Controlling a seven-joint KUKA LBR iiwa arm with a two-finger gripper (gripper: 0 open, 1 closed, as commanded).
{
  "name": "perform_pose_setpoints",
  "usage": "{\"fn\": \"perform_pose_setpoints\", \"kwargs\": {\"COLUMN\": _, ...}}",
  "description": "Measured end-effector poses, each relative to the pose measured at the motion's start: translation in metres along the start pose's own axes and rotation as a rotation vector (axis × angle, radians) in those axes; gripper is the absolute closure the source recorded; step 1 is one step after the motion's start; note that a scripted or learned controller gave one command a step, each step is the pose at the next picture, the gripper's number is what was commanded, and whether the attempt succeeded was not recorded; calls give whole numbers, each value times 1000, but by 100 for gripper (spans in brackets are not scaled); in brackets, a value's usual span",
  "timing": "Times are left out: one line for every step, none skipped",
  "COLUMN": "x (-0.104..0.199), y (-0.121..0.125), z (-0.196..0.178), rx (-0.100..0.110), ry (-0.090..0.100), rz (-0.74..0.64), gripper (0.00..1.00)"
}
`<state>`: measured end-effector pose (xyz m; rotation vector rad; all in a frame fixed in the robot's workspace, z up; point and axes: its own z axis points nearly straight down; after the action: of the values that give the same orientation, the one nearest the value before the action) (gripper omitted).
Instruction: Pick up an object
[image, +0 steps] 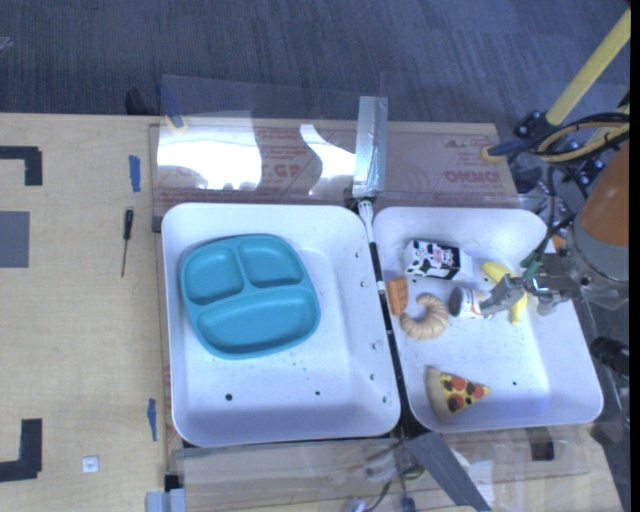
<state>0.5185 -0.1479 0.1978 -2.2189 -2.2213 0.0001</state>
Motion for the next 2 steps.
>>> {"fn": "perform_pose_setpoints", "kwargs": {"x": -9, "y": 50, "z": 94, "rx": -8, "ry": -3, "rz": 15, "gripper": 0}}
{"fn": "perform_pose_setpoints", "kwargs": {"x": 34, "y": 123, "z": 113, "rx": 29, "ry": -5, "rz": 119, "gripper": 0}}
